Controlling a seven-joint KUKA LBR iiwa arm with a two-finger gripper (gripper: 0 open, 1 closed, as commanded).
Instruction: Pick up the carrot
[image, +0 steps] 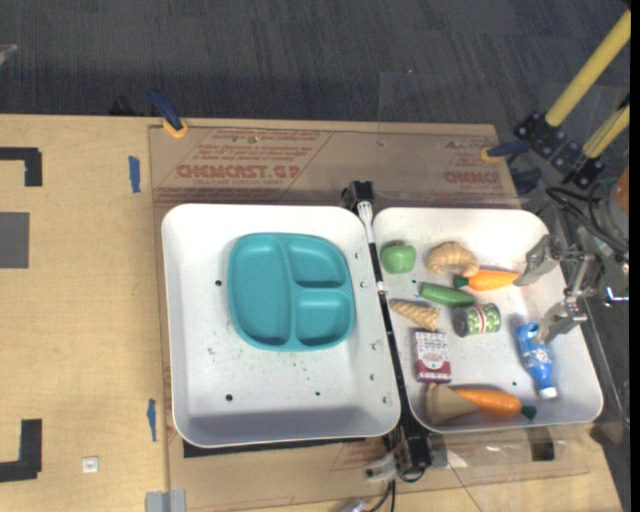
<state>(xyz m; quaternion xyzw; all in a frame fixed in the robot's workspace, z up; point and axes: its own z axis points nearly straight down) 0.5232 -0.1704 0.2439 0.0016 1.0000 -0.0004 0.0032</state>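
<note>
Two white bins sit side by side on the table. Left bin carries a teal divided plate. Right bin is crowded: a green apple at its upper left, a croissant-like bread, a green pod, a cone, a small green can, a little carton, and a blue tube.

Two orange pieces look like carrots. One carrot lies near the upper middle, touching the green pod and just beside the bread. A second carrot lies along the front wall of the right bin.

At the right rim hangs the pincer, its metal fingers apart, nothing between them, close to the upper carrot's tip.

Risks, as I judge them: the upper carrot is hemmed in, so closing there may catch the pod or bread instead, or nudge the carrot away. The lower one hugs the wall, leaving little room for a finger. Either may roll, being tapered and smooth.
</note>
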